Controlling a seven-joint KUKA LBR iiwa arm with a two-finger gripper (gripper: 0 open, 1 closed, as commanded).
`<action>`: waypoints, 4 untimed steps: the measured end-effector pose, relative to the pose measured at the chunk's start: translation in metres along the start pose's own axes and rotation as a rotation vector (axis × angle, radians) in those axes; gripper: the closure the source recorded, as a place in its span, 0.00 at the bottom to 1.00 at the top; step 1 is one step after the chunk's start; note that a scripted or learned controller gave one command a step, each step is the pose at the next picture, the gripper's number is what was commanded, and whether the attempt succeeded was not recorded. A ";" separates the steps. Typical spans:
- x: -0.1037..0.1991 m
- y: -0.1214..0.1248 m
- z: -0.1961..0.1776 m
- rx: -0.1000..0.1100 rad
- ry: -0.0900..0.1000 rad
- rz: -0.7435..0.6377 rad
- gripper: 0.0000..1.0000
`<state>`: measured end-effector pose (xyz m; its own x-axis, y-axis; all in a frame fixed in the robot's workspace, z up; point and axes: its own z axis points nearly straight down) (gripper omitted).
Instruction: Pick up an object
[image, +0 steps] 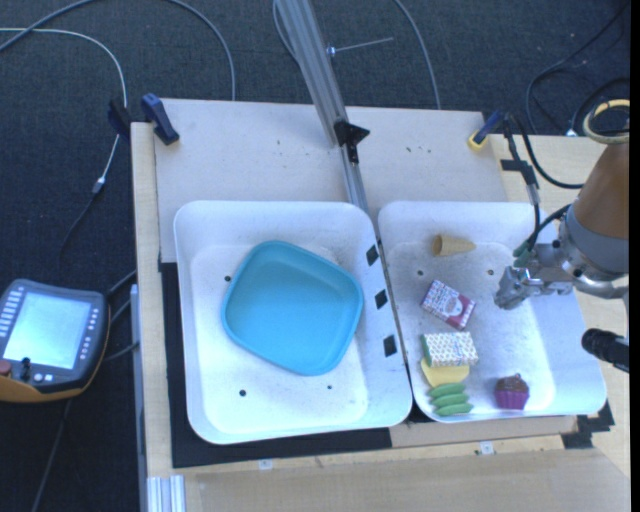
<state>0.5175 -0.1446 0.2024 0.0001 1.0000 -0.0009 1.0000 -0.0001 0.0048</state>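
My gripper (512, 290) hangs over the right side of the right bin (560, 390), its orange-banded wrist entering from the right. Nothing shows between its fingers. Left of it lies a pink and white box (447, 303). Farther back sits a tan cone-shaped piece (453, 244). Toward the front of the bin are a patterned green and white block (450, 348), a yellow piece (444, 373) under it, a green pea pod (451, 401) and a purple toy (511, 391).
The left bin (200, 400) holds a light blue square plate (293, 306). A metal pole (325, 90) slants down to the gap between the bins. A teach pendant (48, 338) lies off the bench at left.
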 end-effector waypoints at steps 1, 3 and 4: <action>0.000 0.000 -0.003 0.004 0.001 0.000 1.00; 0.107 0.007 -0.013 0.005 0.002 -0.005 1.00; 0.153 0.001 -0.013 0.005 0.002 -0.004 1.00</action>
<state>0.5181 0.0087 0.2154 -0.0040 1.0000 0.0014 1.0000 0.0040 0.0000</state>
